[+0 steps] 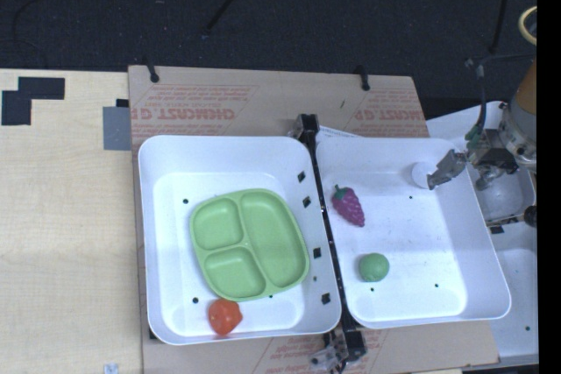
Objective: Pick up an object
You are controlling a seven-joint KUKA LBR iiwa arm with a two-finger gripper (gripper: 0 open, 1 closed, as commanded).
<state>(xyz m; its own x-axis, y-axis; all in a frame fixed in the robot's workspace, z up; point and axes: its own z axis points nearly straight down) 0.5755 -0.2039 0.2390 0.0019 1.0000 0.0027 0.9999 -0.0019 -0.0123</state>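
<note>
My end effector (451,166) sits at the right bin's (491,298) far right corner, low over the rim, reaching in from the side where my arm enters. Whether it is apart or together I cannot tell at this size; nothing shows clamped in it. I judge I am parked at the bin's edge so the floor stays in plain sight of the camera while a target is chosen — the pick has not begun.

Nearest to me is a bunch of purple grapes (349,206), lying on the bin floor close to the left wall, toward the far side. Further along, near the middle of the front half, rests a green ball (374,267). The two are well apart, and each has bare floor around it, so either looks reachable from above; the grapes lie near enough to the wall that it may crowd a grasp there.

Beyond the black hinge between the bins, the left bin (153,188) carries a green divided plate (250,243) across its middle, with a small red-orange object (224,316) just beside the plate's front edge, close to the bin's front wall. That wall and the plate hem it in — a harder reach for me.
</note>
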